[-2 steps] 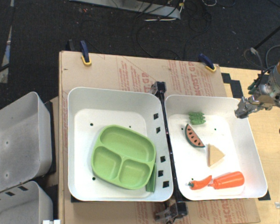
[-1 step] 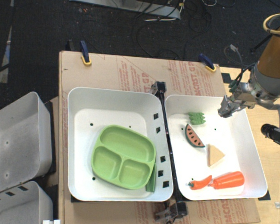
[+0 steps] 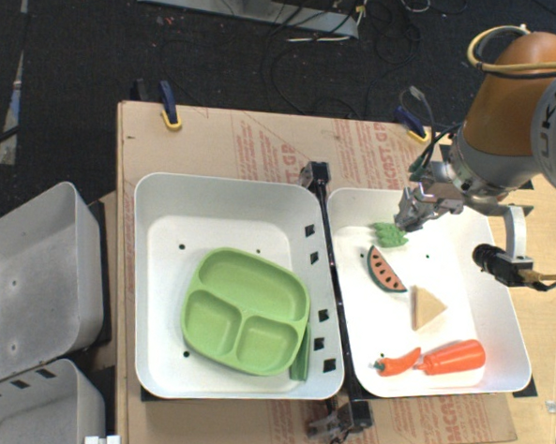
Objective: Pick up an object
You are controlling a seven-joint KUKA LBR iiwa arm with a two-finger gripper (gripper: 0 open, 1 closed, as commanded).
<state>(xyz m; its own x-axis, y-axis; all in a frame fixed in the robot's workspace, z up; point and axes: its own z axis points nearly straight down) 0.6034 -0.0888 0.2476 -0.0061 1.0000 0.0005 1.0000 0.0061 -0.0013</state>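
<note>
Orange carrot (image 3: 434,358), wedge (image 3: 428,307), watermelon slice (image 3: 386,270): resting in right bin (image 3: 504,371). Gripper (image 3: 412,215) just above green piece (image 3: 389,234); claw state: cannot tell. Nothing lifted; pick not yet done.

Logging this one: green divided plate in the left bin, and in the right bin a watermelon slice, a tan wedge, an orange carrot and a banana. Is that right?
Not quite. The camera view shows no banana. The fourth item in the right bin is a small green piece, just below the gripper. The green divided plate, watermelon slice, tan wedge and orange carrot are as you logged them.
</note>
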